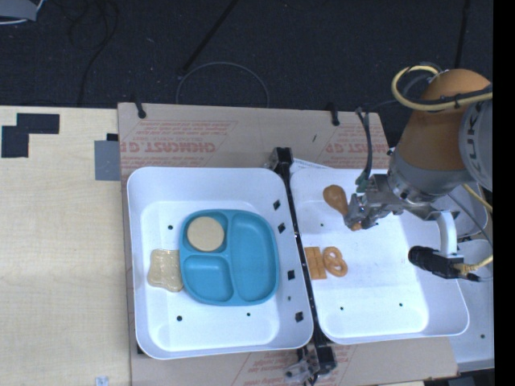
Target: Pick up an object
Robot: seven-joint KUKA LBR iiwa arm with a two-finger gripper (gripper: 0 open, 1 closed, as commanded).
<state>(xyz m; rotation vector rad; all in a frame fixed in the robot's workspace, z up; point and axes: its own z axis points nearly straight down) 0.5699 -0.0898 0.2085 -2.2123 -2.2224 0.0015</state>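
Pretzel (pixel 332 261) is what we are seeing as the nearest graspable item: an orange-brown twisted piece lying on the floor of the right bin (pixel 402 312), below and slightly left of the gripper (pixel 355 222), apart from it. We are reaching into that bin from the right with the arm (pixel 438 147), and our gripper is hanging low over the bin's upper left part. We cannot tell how the gripper is set, and nothing is showing as held. Just up and left of the gripper, a tan, rounded food piece (pixel 335 197) is lying very close to it; whether they are touching we cannot tell. Further left, across the divider, the left bin (pixel 153 312) is holding a blue compartment plate (pixel 229 257) with a pale round cracker (pixel 204 233) in its upper left compartment, and a beige slice (pixel 165 269) is lying against the plate's left edge.
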